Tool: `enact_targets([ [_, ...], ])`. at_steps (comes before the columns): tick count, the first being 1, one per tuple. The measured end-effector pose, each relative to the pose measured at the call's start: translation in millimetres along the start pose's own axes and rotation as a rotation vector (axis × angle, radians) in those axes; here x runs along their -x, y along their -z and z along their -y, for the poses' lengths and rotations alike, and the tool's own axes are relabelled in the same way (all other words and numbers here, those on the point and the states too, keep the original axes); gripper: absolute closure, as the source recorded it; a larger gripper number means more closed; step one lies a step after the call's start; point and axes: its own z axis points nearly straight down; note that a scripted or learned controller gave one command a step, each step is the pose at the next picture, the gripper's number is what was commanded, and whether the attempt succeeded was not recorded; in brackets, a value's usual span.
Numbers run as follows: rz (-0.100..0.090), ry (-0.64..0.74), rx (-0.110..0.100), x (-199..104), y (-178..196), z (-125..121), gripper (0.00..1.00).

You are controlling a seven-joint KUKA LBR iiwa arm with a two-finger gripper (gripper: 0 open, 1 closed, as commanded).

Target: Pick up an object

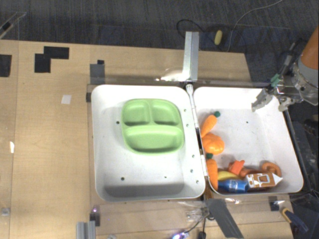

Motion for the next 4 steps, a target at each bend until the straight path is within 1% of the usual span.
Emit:
enact_targets([
  [1, 0.002, -0.009, 0.022, -63, -131, -42, 0.0],
  [2, 0.007, -0.009, 0.049, -75, -145, -34, 0.0],
  [3, 0.005, -0.038, 0.043, -69, -146, -36, 0.0],
  [4, 0.008, -0.077, 0.041, -76, -147, -14, 0.0],
])
